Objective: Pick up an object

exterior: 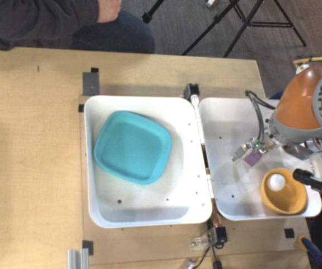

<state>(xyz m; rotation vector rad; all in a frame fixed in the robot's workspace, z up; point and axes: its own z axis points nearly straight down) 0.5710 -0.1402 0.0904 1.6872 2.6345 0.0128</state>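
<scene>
Claw (249, 152) over rt bin (228, 122) — nr yellow bowl (284, 198)

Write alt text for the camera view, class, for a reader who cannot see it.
A grey and orange robot arm reaches into the right white bin, near a yellow bowl holding a white ball. The left white bin holds a turquoise square plate.

One fixed camera above the bench (32, 150); looks down aslant on both bins (93, 206).
</scene>
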